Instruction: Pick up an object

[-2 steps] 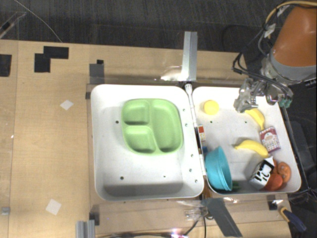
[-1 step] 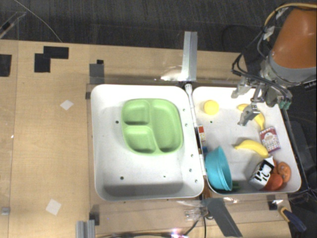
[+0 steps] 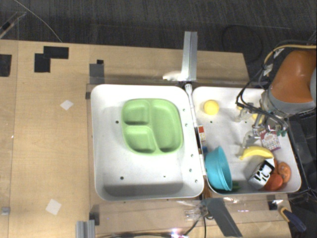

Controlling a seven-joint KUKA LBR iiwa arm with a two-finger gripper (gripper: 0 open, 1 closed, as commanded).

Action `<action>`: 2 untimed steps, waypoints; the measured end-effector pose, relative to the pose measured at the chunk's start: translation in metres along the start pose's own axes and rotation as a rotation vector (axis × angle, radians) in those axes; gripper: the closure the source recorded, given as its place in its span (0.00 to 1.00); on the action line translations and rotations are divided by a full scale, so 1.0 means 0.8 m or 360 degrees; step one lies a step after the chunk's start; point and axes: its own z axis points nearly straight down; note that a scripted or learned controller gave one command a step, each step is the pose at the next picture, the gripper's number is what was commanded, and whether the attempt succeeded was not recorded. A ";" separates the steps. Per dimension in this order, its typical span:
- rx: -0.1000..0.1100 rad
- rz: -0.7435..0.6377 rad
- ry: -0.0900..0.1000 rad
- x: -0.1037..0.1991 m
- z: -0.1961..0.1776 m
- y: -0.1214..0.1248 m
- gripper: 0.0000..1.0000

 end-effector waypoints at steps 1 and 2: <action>0.0001 -0.0061 -0.0008 0.071 0.006 0.024 0.00; 0.0005 -0.0070 -0.0035 0.064 -0.013 0.025 1.00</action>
